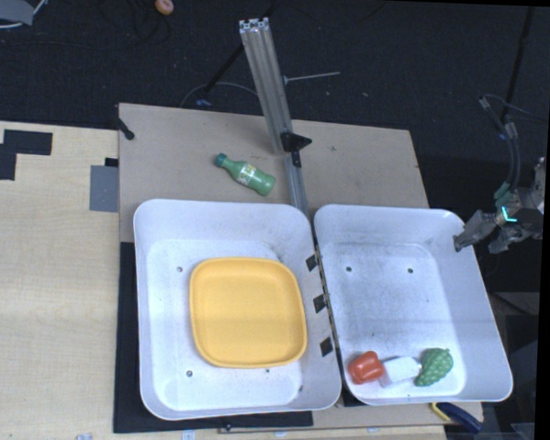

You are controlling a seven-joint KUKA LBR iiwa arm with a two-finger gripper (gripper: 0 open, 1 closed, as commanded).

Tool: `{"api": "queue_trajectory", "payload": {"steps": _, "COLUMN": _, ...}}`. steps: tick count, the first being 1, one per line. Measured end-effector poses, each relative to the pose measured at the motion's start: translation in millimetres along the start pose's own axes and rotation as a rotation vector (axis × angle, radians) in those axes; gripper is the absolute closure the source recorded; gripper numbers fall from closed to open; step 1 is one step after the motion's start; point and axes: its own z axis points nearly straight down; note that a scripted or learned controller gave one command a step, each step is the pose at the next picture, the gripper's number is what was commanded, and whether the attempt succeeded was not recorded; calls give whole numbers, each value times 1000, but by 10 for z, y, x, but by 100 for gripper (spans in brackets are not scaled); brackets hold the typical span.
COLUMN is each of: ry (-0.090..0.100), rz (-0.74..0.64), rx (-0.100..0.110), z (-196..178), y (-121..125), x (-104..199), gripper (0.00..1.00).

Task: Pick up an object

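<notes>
**End effector parked off the right bin's far corner, nothing grabbed afaict**

Ok so quick rundown. Two white bins side by side on the table (370, 155). Left bin (152, 282) has a yellow square-ish plate (247, 311) lying flat, pretty much in the middle, maybe a bit toward the near side. Right bin (391, 285) has three small things bunched in its near right corner: a red pepper-looking piece (366, 366) on the left, a small white block (399, 370) in the middle, and a green bumpy thing (435, 365) (grapes? can't tell for sure) on the right. The three sit just beside each other, white one looks to be touching both neighbours. Those are the pickable objs imo.

The end effector (472, 236) is at the far right corner of the right bin, right over/around the rim, well apart from the three objs. It's dark, small and against a dark bg, so tbh I can't tell its state, and I see nothing in it.

Other stuff: a green bottle (245, 173) lying on its side on the table, on the far side of the left bin, outside both bins. A metal rail (273, 81) slants down from the far side toward the gap btw the bins.
</notes>
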Motion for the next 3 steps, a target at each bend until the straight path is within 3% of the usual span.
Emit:
{"api": "queue_trajectory", "payload": {"steps": 1, "ry": 0, "rz": 0, "rx": 0, "z": 1, "y": 0, "x": 0, "gripper": 0}}
{"api": "queue_trajectory", "payload": {"steps": 3, "ry": 2, "rz": -2, "rx": 5, "z": 1037, "y": -7, "x": 115, "gripper": 0}}
